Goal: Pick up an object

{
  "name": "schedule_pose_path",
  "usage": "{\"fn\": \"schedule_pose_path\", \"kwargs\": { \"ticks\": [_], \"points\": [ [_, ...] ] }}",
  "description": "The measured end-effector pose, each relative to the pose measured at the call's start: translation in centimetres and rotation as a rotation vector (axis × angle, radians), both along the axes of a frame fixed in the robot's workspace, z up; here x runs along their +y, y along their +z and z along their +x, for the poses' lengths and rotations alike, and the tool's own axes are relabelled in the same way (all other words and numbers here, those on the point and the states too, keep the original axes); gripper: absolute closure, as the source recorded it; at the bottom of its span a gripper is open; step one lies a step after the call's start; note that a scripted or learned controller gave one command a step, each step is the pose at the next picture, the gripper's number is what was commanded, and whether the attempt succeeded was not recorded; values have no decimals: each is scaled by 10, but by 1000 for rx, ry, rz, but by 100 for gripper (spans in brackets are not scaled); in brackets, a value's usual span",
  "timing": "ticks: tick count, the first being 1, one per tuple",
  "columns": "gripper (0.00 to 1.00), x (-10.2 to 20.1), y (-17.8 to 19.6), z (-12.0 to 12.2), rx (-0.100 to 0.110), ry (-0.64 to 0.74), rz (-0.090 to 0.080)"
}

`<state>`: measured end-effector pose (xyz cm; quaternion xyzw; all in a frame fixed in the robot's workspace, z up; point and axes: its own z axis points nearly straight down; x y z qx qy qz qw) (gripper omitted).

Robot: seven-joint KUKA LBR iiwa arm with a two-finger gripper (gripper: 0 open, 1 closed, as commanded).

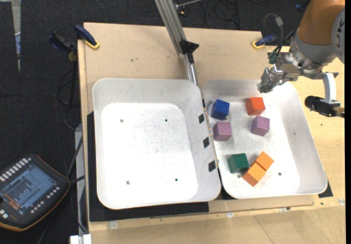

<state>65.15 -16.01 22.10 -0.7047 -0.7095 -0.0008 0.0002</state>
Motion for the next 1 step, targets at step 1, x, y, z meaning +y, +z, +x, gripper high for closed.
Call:
{"fn": "schedule_pose_path", "kwargs": {
  "ticks": [1],
  "points": [
    [100, 47, 13, -21, 0, 0, 0]
  ]
}}
